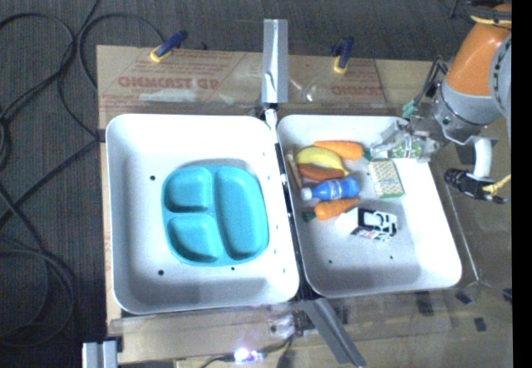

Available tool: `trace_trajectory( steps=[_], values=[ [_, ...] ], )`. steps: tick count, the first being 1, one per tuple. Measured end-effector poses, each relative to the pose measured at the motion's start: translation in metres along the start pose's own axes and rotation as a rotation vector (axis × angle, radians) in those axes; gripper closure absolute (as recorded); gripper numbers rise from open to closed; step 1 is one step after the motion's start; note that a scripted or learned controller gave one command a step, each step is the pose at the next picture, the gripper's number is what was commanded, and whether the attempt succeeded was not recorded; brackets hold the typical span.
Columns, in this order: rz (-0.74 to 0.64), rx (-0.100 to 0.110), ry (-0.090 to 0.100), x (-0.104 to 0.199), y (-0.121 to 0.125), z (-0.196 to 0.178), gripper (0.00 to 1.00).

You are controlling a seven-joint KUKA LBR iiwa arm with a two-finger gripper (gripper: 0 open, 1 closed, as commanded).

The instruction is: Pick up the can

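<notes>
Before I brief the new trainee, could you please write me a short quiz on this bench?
1. True or false: the tray lies in the right bin.
2. Over which corner of the right bin, as the view shows it, does the arm reach? A) upper right B) lower left C) lower right
3. Fill in: the bottle among the carrots is coloured ____.
Key: 1 false, it lies in the left bin; 2 A; 3 blue.

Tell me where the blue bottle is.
The blue bottle lies in the right bin, left of centre, between the banana above it and a carrot below it.
</notes>
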State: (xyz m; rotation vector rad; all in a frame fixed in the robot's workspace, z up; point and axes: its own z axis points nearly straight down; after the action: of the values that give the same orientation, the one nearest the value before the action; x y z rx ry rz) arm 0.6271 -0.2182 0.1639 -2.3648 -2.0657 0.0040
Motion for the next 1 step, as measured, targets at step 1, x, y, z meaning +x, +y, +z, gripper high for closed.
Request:
trace_trajectory(
  steps=[1],
  values=[
    [0.078, -0.001, -0.002, 0.0048, 0.0412, -0.0065, 0.00]
  ],
)
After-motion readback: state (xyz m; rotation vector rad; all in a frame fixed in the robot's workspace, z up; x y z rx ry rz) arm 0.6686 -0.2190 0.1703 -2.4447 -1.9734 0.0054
